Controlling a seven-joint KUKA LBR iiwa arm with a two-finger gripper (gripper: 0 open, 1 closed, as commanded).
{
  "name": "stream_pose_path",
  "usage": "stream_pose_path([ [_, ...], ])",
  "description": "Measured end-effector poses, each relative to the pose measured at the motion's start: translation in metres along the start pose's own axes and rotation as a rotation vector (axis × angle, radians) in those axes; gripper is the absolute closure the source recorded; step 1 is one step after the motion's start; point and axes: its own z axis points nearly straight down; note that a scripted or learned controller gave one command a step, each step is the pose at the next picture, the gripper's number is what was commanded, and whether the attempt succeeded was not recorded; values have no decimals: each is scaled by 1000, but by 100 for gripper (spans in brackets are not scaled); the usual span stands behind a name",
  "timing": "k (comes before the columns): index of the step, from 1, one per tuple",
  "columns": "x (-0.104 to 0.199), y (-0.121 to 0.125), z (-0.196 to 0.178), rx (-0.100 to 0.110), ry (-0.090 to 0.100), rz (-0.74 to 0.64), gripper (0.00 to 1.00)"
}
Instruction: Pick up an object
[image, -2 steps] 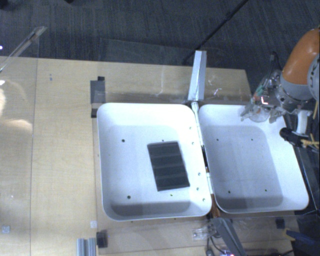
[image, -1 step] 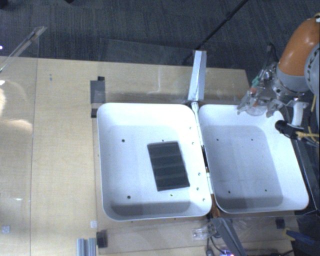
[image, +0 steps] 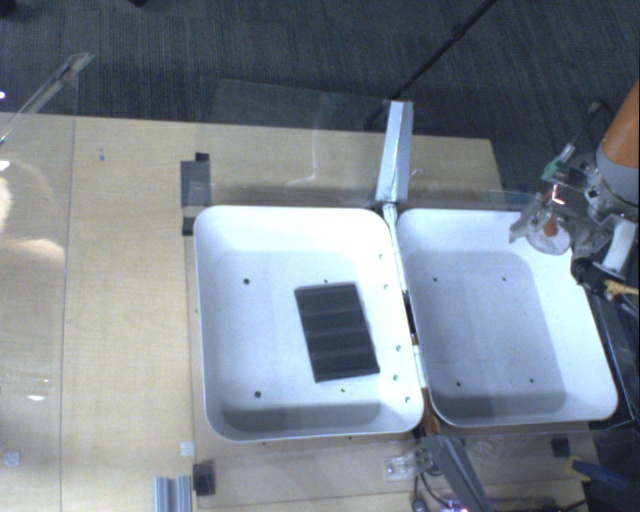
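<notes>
A dark grey ribbed rectangular pad (image: 337, 332) lies flat in the middle of the left bin (image: 230, 260), turned slightly askew. My gripper (image: 546, 222) hangs over the far right corner of the right bin (image: 500, 390), well away from the pad. A small pale orange round shape (image: 549, 233) shows right at the gripper's tip; whether it is a held thing is unclear.
A metal divider post (image: 394, 160) rises behind the seam between the two bins. A clear plastic sheet (image: 40, 250) covers the bench on the left. Small black clamps (image: 196, 180) sit at the left bin's corners.
</notes>
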Motion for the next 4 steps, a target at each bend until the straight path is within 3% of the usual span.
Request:
stream_pose_path([
  [1, -21, -54, -26, 1, 0, 292, 0],
  [2, 39, -147, 67, 5, -1, 445, 0],
  [3, 3, -92, -6, -1, 0, 357, 0],
  [4, 59, -107, 135, 2, 1, 381, 0],
])
